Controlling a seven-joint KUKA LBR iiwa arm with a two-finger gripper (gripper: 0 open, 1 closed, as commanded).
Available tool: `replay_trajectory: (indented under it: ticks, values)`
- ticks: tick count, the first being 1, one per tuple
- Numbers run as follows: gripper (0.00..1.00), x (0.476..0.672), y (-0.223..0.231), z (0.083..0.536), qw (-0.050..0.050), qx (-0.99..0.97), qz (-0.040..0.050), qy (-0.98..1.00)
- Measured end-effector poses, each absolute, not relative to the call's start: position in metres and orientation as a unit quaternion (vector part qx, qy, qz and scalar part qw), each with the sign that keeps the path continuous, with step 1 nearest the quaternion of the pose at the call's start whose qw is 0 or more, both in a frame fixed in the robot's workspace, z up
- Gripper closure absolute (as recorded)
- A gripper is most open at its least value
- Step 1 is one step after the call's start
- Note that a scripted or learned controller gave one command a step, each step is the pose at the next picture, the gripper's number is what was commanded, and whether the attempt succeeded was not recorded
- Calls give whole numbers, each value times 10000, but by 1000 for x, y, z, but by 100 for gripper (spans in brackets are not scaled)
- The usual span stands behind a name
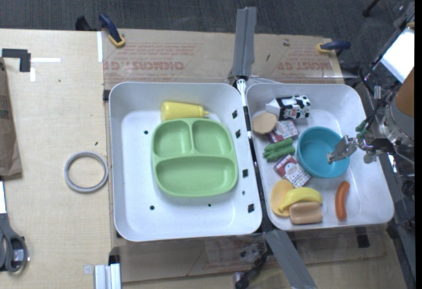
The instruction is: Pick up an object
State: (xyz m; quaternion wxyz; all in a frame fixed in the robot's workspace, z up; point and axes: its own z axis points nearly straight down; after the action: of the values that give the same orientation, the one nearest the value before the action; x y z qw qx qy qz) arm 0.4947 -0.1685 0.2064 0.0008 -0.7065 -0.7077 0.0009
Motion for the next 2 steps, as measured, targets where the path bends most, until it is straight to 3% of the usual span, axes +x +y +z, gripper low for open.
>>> replay_trajectory:
  ticks: [1, 2]
  values:
    - [0, 479, -201, 112, 10, -6315, 3, -7754]
    - [0, 537, -216, 92, 6, -5750, -13, -8181]
